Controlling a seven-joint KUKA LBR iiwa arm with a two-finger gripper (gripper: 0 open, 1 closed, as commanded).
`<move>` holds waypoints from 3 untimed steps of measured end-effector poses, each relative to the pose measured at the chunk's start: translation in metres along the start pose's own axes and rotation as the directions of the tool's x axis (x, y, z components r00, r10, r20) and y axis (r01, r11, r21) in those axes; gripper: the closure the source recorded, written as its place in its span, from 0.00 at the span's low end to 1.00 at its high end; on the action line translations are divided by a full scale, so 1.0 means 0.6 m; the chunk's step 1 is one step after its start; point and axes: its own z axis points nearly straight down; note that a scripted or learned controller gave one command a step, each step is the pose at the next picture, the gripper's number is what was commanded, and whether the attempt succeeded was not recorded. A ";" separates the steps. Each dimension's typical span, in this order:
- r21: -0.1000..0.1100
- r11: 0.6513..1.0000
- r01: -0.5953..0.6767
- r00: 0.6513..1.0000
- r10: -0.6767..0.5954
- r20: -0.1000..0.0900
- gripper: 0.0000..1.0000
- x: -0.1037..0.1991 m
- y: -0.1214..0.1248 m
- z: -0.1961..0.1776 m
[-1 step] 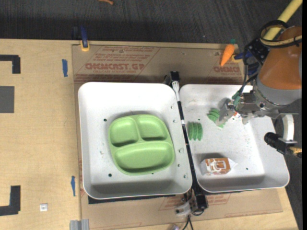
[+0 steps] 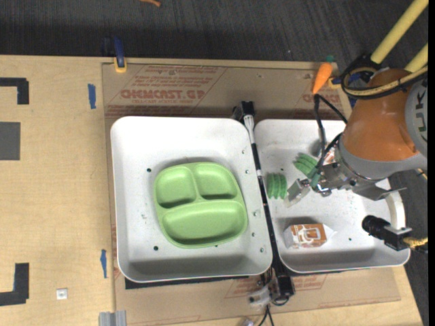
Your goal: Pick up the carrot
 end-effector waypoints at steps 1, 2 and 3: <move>-0.002 0.971 -0.241 0.971 0.241 0.001 0.00 0.031 0.000 0.000; -0.005 0.934 -0.356 0.934 0.356 0.002 0.00 -0.050 0.023 0.000; 0.000 0.959 -0.282 0.959 0.282 0.000 0.00 0.058 0.007 0.000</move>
